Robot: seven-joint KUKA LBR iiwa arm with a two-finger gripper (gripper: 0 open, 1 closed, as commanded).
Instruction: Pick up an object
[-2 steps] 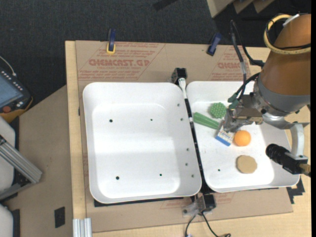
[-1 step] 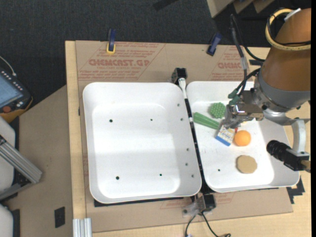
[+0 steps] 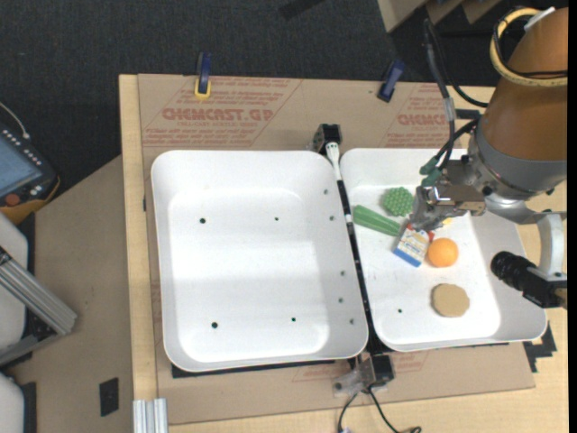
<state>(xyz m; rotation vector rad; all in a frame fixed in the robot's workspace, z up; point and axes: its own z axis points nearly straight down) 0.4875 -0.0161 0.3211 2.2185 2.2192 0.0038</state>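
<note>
Camera view puts the small blue-and-white box in the right bin under the gripper, wedged between orange ball and green stick, so a descent could nudge neighbours; finger spread I cannot tell.

A dark carpeted floor surrounds a bench topped with brown cardboard printed in red lettering, held at its far edge by two blue clamps. At the left edge stand a device with a blue screen and a slanted metal rail. Light is even, with soft shadows.
</note>
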